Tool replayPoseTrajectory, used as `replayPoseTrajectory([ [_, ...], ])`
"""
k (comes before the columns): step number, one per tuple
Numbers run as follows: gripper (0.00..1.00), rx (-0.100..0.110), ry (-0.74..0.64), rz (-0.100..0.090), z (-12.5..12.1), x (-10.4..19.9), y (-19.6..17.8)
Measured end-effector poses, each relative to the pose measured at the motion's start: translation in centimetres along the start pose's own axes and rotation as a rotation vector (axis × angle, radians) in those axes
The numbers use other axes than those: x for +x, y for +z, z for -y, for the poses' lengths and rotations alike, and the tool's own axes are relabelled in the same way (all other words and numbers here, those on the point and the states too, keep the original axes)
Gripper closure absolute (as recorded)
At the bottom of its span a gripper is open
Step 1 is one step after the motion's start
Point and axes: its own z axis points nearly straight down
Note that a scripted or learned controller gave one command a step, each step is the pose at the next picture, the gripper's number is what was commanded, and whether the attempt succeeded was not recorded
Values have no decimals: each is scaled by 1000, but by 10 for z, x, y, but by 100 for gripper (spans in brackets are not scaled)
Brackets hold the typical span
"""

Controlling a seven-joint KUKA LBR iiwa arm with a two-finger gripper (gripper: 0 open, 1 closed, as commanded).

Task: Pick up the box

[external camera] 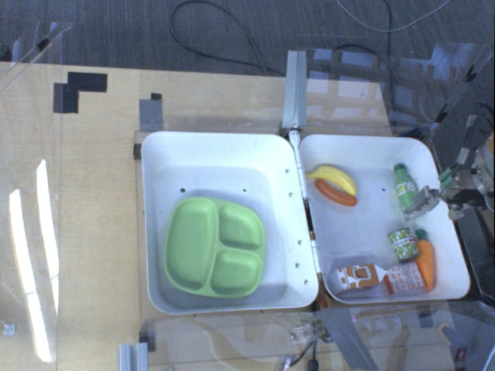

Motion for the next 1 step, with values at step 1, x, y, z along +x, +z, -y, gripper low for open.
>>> replayPoseTrajectory([
  [1,0,1,-303,-1,7,71,116],
])
